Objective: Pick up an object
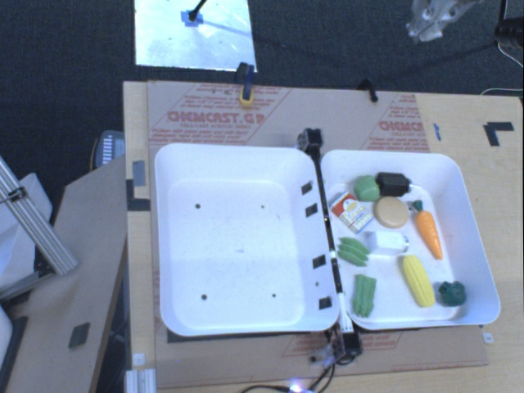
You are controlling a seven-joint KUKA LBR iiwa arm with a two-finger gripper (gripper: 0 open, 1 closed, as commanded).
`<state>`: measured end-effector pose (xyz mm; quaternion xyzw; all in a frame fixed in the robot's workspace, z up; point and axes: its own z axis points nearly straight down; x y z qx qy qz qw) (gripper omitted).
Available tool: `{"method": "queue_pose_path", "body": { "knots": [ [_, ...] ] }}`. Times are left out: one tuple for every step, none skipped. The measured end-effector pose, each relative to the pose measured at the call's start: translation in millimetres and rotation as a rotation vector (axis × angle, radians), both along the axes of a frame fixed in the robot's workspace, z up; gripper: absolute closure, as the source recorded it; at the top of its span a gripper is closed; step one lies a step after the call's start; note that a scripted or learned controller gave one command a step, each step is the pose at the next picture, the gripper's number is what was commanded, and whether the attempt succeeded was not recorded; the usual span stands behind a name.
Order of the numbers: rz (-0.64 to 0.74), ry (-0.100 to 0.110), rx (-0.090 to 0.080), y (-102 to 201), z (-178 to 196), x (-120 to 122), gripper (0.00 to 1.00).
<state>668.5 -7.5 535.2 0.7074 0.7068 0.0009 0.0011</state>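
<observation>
Up at the far right, over dark floor and well apart from both bins, a pale, blurred two-finger gripper [432, 13]; too smeared to tell whether the jaws stand wide or narrow, with nothing seen between them. Down in the shallow white right-hand bin [475, 219], candidates packed close: orange plastic carrot [429, 232] just beside a tan round bun [391, 212], black block [392, 183] touching a green rounded piece [367, 188], red-and-white small box [350, 213] near the centre divider. Likely trouble: closing on two neighbours at once, or nudging one aside. Likewise risky near walls: dark green broccoli floret [451, 292] tucked into the near corner, hard to straddle. More room around the yellow corn cob [417, 280]. Plenty of open space over the shallow white left-hand bin [237, 244] on the tan surface [270, 113].
</observation>
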Motion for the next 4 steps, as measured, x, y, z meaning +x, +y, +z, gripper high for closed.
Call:
{"method": "queue_pose_path", "body": {
  "knots": [
    [0.000, 0.000, -0.001, -19, 0, 0, 1.00],
    [0.010, 0.009, 0.003, 36, -56, -89, 1.00],
    [0.004, -0.011, -0.001, 25, 4, 3, 1.00],
    [0.010, 0.009, 0.002, 96, -102, -1, 1.00]
  ]
}}
